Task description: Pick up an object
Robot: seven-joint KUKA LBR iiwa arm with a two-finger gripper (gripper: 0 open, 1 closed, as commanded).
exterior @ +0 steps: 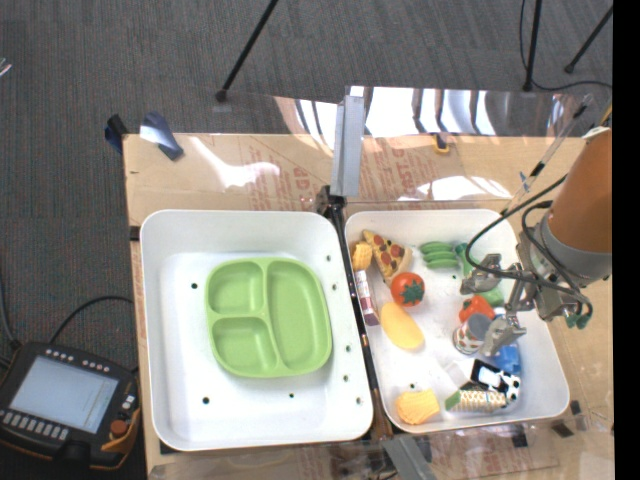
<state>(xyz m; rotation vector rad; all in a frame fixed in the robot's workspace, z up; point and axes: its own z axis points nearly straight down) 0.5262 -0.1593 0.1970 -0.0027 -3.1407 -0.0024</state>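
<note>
My gripper (486, 306) hangs over the right part of the right bin (365, 368), open, with its fingers (497, 336) spread. A red-orange toy (476, 311) on a pale base lies between and below them; I cannot tell if they touch it. Around it lie a blue piece (510, 357), a black-and-white piece (497, 378) and a striped piece (476, 400). Further left are a tomato (407, 288), a pizza slice (384, 251), a yellow fruit (401, 326), green pods (438, 254) and a yellow corn-like toy (418, 406).
The left bin (170, 368) holds a green divided plate (268, 316). A metal post (347, 148) stands behind where the two bins meet. A control pendant (65, 400) lies on the floor at the lower left. Cables (500, 223) loop from the arm over the right bin.
</note>
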